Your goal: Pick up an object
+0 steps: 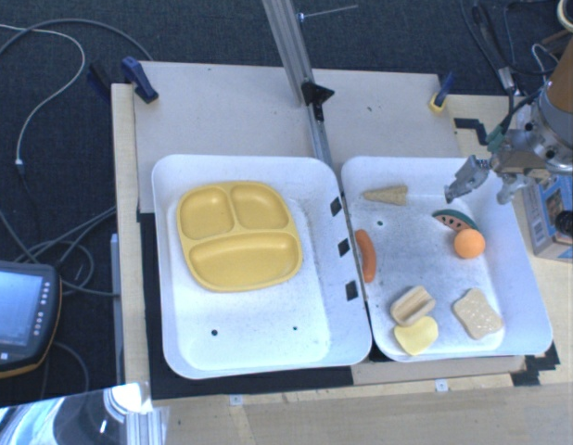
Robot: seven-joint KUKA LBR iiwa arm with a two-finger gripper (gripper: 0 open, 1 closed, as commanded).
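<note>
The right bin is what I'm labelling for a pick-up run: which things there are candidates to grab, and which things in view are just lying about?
Candidates in the right bin:
orange
melon slice
sausage
cracker
bread slice
bread roll
yellow heart

Lying about:
yellow divided plate in the left bin
blue clamp
cables

The light falls bright and even from overhead, with a cool, bluish cast. The white bins (268,360) look nearly washed out, and shadows beneath the things in them stay short and soft. A glaring reflection sits at the frame's bottom edge, below and left of the bins. The picture is slightly soft and grainy throughout.
</note>
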